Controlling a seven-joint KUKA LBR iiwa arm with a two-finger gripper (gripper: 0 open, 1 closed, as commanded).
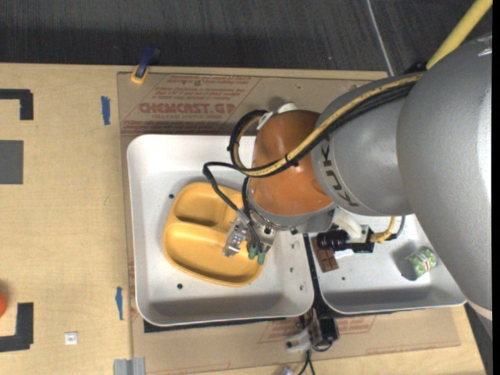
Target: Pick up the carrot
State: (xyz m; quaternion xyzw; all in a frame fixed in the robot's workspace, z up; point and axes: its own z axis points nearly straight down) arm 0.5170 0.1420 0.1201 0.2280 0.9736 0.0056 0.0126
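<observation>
Camera view | arm [406,131] reaching down | claw [244,244] over yellow dish [195,233] | grip unclear

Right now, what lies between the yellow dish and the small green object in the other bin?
In the camera view: the gripper, over the right edge of the yellow dish, and the adjoining rims of the two bins.

Grey arm [422,139], orange band [287,166], yellow cable [461,33]

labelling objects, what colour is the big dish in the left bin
Yellow: the dish in the left bin is plain yellow, seen in the camera view.
</observation>
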